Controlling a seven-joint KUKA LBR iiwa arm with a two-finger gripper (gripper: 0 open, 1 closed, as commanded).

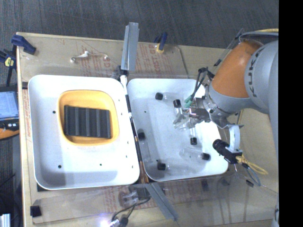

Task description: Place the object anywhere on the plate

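A yellow plate (pixel 87 98) lies in the left bin (pixel 42 164). A dark ridged rectangular object (pixel 88 122) rests flat on the plate, covering most of its middle. My gripper (pixel 182 116) hangs over the right bin (pixel 151 122), well to the right of the plate and apart from the object. Its pale translucent fingers (pixel 180 123) stand open with nothing between them. The grey arm with the orange band (pixel 234 74) reaches in from the right.
Several small black pegs (pixel 158 96) dot the floor of the right bin. A metal bar (pixel 129 45) runs along the divide between the bins at the back. Blue clamps (pixel 22 42) grip the bench's far edge.
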